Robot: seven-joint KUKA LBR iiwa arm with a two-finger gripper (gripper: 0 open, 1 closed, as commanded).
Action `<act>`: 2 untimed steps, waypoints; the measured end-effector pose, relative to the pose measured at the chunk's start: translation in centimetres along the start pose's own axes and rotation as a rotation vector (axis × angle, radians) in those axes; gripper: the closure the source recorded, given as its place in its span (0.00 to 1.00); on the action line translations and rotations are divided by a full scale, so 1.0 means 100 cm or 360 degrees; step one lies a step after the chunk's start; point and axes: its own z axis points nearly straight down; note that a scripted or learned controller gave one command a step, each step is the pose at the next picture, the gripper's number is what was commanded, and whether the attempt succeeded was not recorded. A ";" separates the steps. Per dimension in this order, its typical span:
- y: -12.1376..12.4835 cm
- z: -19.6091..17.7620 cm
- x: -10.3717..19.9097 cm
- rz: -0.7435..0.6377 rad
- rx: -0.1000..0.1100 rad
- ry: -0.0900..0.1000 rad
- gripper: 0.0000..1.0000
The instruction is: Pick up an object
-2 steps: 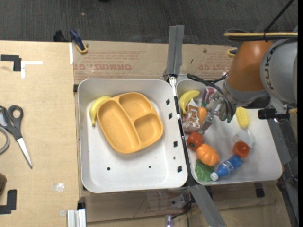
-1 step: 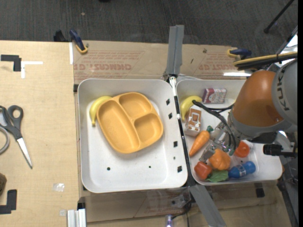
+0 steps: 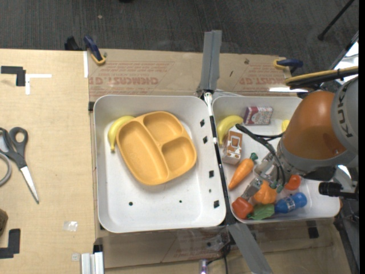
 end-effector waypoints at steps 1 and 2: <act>-0.015 -0.002 0.005 0.0117 -0.0007 -0.0015 0.00; -0.011 -0.002 0.011 0.0300 -0.0008 -0.0018 0.00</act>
